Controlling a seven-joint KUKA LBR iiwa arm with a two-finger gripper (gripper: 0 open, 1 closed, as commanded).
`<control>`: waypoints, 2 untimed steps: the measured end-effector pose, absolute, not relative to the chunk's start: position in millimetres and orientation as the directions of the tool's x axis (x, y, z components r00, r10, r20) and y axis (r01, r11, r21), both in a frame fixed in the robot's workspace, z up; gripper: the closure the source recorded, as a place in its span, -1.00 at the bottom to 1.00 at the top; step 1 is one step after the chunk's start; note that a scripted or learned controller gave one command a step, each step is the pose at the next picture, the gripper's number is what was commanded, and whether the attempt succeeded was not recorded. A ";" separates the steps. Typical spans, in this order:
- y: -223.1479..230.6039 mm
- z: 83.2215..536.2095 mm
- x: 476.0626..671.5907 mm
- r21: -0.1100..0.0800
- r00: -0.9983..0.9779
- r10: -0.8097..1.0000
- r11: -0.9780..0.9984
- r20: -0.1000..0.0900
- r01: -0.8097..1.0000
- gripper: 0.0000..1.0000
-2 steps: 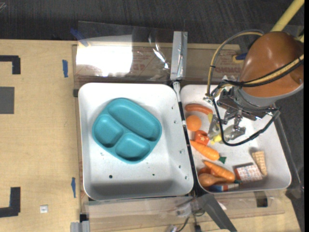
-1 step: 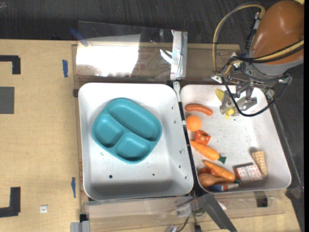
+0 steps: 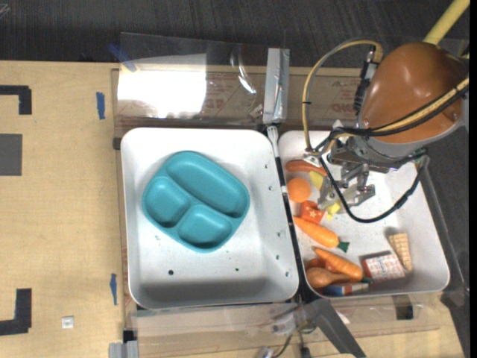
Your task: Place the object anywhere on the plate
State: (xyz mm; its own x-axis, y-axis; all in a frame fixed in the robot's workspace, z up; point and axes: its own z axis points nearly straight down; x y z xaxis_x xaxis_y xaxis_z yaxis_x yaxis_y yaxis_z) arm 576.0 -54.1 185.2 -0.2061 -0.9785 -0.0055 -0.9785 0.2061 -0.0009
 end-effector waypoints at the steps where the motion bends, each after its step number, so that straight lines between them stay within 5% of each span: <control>1: -112.3 221.4 480.6 -0.002 0.081 -0.997 -0.081 0.000 -0.997 1.00; 2: -66.5 256.6 481.9 -0.009 0.208 -0.978 -0.208 -0.001 -0.978 1.00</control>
